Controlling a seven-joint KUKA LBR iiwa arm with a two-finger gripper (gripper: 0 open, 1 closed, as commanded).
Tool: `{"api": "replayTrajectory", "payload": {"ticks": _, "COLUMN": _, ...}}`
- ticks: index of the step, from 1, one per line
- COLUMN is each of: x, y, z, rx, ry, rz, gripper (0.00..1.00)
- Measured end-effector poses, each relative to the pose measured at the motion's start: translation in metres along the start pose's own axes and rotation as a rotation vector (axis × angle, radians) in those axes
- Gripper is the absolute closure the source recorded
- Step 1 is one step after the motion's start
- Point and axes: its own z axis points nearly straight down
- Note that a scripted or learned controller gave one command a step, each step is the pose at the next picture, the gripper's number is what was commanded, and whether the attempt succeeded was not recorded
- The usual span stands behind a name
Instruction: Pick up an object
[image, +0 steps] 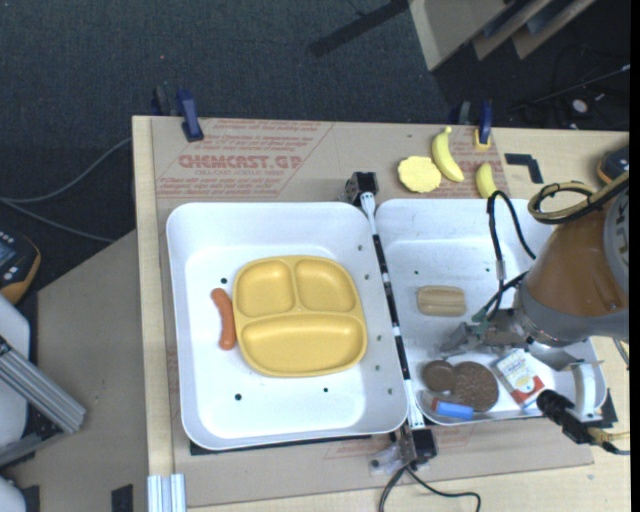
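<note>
In the left bin a yellow divided plate lies beside an orange sausage, probably light, rubbery and best pinched across its middle; in the right bin a tan bread piece, brown patties and a packet crowd the gripper, leaving little room; whether its fingers are spread or closed, I cannot tell
</note>
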Motion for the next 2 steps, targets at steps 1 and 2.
{"api": "replayTrajectory", "payload": {"ticks": 1, "x": 0.032, "y": 0.095, "z": 0.010, "rx": -0.005, "ry": 0.000, "rz": -0.009, "gripper": 0.00}}
{"api": "replayTrajectory", "payload": {"ticks": 2, "x": 0.029, "y": 0.091, "z": 0.000, "rx": 0.000, "ry": -0.001, "rz": -0.003, "gripper": 1.00}}
